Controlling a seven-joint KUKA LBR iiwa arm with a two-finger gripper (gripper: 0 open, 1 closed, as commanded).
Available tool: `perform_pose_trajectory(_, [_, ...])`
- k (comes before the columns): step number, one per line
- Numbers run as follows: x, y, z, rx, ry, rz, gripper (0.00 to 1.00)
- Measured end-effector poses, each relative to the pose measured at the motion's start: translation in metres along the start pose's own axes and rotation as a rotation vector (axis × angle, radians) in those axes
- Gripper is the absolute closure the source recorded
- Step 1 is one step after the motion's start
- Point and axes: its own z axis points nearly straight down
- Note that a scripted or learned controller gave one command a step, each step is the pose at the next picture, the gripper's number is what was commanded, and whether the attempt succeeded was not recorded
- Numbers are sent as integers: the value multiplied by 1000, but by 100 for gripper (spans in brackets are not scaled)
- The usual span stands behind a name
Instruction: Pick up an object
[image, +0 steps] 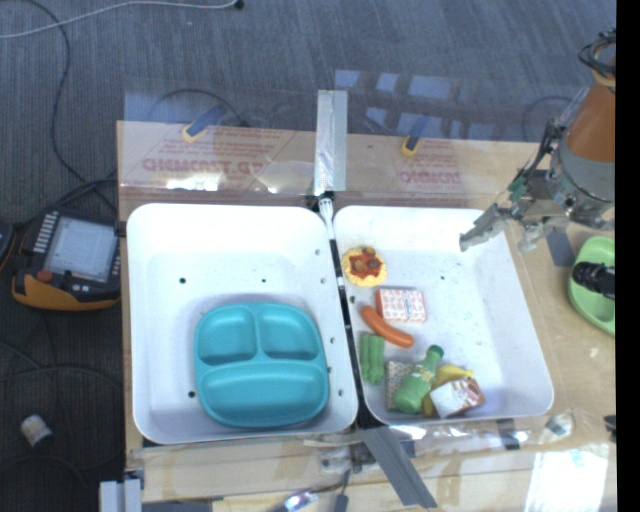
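The right bin (500, 330) holds several toy foods. A small pizza (363, 265) lies near its left wall, with a pink-and-white box (402, 304) and an orange sausage (386, 326) below it. Toward the front lie a green pod (372, 357), a green bottle (418, 380), a yellow banana (456, 374) and a red-and-white packet (458, 398). My gripper (505, 232) hangs over the bin's back right corner, well apart from the pile. It is open, with nothing between its fingers (478, 231).
A teal divided plate (262, 362) lies in the left bin (160, 300). A green object (596, 280) sits on the bench right of the bins. A hand-held pendant (65, 262) and cables lie on the floor at left.
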Motion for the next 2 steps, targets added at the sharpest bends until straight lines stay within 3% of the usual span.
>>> perform_pose_trajectory(1, [58, -40, 69, 0, 1, -259, 0])
perform_pose_trajectory(2, [48, -8, 57, -1, 1, -139, 0])
